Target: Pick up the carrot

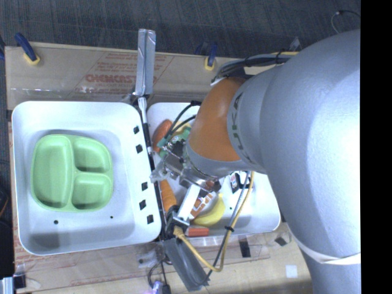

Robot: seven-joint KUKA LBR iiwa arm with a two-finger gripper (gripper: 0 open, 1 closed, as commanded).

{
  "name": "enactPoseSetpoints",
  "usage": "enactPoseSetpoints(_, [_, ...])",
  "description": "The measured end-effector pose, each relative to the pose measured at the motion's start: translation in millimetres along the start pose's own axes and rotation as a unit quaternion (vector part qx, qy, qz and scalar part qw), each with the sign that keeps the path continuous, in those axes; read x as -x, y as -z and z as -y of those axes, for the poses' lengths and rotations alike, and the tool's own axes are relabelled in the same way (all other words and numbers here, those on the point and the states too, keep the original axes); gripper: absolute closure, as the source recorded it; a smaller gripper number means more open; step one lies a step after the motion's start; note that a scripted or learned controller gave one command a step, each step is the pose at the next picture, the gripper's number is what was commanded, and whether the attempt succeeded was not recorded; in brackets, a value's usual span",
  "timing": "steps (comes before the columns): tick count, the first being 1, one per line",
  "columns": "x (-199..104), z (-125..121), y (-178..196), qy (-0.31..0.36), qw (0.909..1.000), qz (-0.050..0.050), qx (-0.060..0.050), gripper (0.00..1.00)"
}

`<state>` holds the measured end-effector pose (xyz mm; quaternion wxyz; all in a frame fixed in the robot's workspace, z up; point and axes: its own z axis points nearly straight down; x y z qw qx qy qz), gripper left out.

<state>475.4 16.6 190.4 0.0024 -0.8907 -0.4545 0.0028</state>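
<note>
The carrot [168, 196], an orange tapered piece, lies along the left wall of the right bin [263, 216]. My gripper [164, 167] hangs low in that bin directly above the carrot's upper end, with the wrist and its orange band [214, 124] covering much of the bin. The wrist body and cables hide whatever touches the carrot. A second orange piece [162, 130] lies further back against the same wall.
A yellow rounded item [212, 214] and a small red-orange item [197, 231] lie near the right bin's front edge. The left bin [30, 222] holds a green divided plate [72, 171]. A grey bar [145, 63] stands upright behind the wall between the bins.
</note>
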Motion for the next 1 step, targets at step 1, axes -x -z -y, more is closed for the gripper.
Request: enactPoseSetpoints(1, [7.0, -81.9, 0.6, 0.057, 0.9984, 0.0, 0.001, 0.0])
